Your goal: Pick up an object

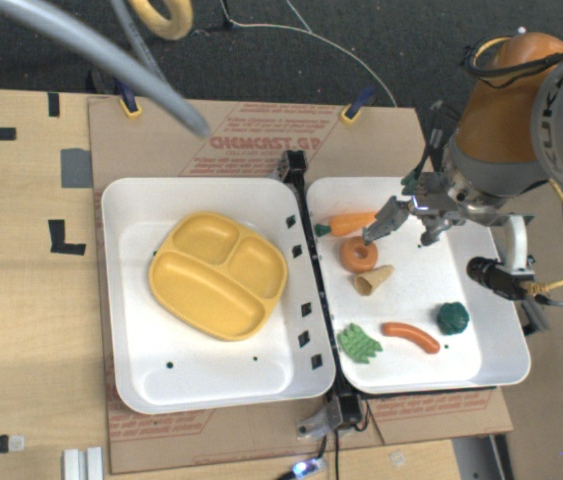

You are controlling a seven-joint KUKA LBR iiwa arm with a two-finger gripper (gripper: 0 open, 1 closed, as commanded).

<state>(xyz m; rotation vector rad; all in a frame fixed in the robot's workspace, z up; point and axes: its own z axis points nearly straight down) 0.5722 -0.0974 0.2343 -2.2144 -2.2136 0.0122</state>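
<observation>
With its fingers spread apart and nothing held, the gripper (406,224) is poised near the right bin's (496,368) far edge, seemingly above the donut (359,255), which could be nudged into the adjacent carrot (353,224).

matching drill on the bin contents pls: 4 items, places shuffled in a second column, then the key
Items:
1. yellow divided plate
2. carrot
3. dark green ball
4. green leafy piece

Places:
A. right bin, near-left corner by the divider
B. left bin, around its middle
C. right bin, far-left part, beside the donut
D. right bin, toward its right wall, just right of the sausage

Pairs: 1-B, 2-C, 3-D, 4-A
</observation>
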